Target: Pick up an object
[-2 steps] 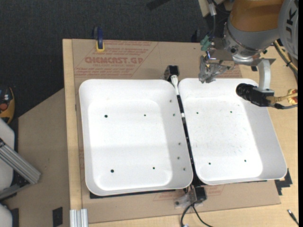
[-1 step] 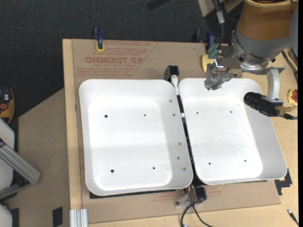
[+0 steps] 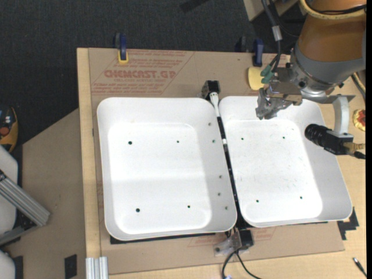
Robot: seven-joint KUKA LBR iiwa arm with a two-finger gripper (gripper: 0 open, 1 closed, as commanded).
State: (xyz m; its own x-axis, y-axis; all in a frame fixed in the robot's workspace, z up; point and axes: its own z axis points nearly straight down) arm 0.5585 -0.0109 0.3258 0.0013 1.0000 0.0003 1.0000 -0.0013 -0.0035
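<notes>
From the overhead camera I saw the end effector (image 3: pixel 268 110) hanging over the far rim of the right bin (image 3: pixel 279 173), near its left corner. I could not tell whether it was open or closed, and I saw nothing held in it.

On the white floors of that bin and the left bin (image 3: pixel 157 173) I made out a few small dark dots, none of which I would call graspable. The one loose candidate was a pale yellow thing (image 3: pixel 254 78). It lay outside the bins on the brown board (image 3: pixel 145 68) covering the table, just past the right bin's far rim and close to a blue clamp (image 3: pixel 257 52). Part of it was hidden behind the wrist.

My main worry was a descent from there closing on bare plastic, because nothing lay under the tool. A straight drop could also catch the rim and tip or shift the bin. Going for the yellow thing risked striking the clamp or nudging the piece away, since its shape was unclear to me.
</notes>
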